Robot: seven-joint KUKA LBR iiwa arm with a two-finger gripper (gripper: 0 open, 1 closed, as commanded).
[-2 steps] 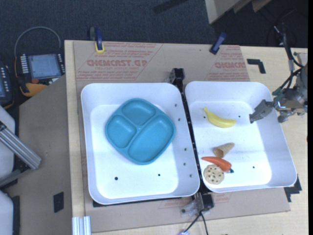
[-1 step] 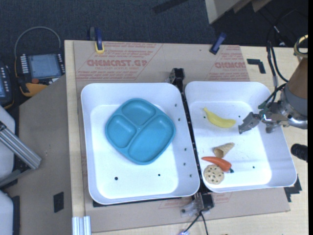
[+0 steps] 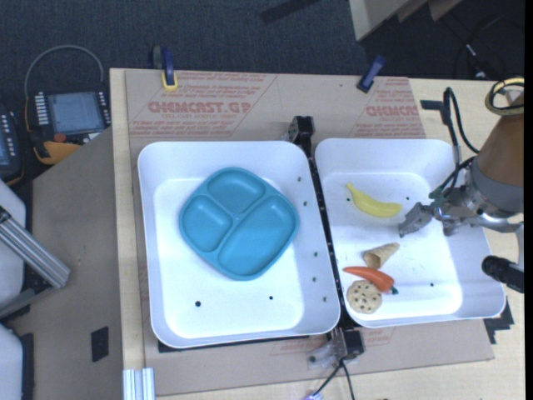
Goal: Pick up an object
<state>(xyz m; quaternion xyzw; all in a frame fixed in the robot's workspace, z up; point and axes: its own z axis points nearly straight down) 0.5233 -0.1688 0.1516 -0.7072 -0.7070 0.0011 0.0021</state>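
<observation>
At the near edge of the right bin [image 3: 475,302] lies a round cookie [image 3: 364,297]. Just beyond it, touching or nearly so, is a red chili pepper [image 3: 371,277], then a tan wedge like a chip [image 3: 381,255]. Farther back rests a yellow banana [image 3: 372,202]. The gripper [image 3: 414,221] hovers right of the banana, just beside its end, fingers spread and grasping nothing. In the left bin [image 3: 166,290] sits a blue divided plate [image 3: 240,222].

Blue divided plate [image 3: 240,222] in left bin [image 3: 158,248], clamps [image 3: 169,72] on bench edge.
</observation>
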